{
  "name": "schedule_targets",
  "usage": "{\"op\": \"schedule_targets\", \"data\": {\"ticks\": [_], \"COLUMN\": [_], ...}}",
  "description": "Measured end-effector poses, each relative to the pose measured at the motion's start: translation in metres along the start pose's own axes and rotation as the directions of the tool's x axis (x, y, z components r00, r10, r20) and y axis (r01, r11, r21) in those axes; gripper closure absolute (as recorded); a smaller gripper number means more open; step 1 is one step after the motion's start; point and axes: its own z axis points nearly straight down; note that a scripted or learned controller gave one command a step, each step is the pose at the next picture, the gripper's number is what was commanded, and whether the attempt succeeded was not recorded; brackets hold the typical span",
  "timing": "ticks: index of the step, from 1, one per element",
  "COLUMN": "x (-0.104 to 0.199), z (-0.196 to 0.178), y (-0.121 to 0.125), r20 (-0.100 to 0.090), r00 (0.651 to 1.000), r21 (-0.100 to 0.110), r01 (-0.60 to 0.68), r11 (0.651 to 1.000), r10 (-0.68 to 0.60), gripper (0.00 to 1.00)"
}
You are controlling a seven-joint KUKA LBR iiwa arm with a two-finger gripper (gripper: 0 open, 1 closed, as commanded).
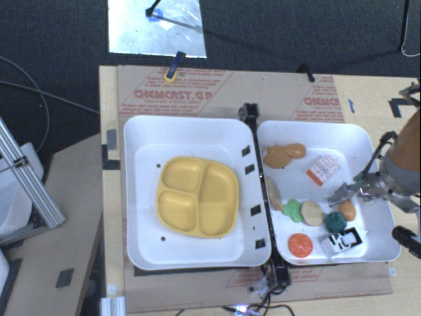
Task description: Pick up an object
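Observation:
The right bin (355,137) holds several small objects. An orange-brown piece (284,155) lies at the back left and a red-and-white packet (323,168) sits near the middle. Along the front lie a green piece (291,209), a cream round (312,213), a dark teal lump (335,222), a small orange piece (346,210), a red-orange ball (300,245) and a black-and-white card (344,239). My gripper (348,191) reaches in from the right, low over the bin, just above the small orange piece and right of the packet. Nothing visible is lifted.
The left bin (141,137) holds a yellow divided plate (197,196). A beige piece (273,193) lies against the right bin's left wall. A black hinge strip (258,176) runs between the bins. A metal frame (26,176) stands at the far left.

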Motion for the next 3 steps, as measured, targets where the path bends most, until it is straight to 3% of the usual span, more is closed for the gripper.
{"op": "schedule_targets", "data": {"ticks": [1,2,3], "x": [0.0,0.022,0.02], "z": [0.036,0.033,0.022], "y": [-0.029,0.058,0.054], "r20": [-0.002,0.001,0.001], "r00": [1.0,1.0,1.0], "r21": [0.005,-0.007,-0.003], "r01": [-0.003,0.008,0.004], "r11": [1.0,1.0,1.0], "r10": [0.003,-0.008,-0.004], "gripper": [0.0,0.0,1.0]}}
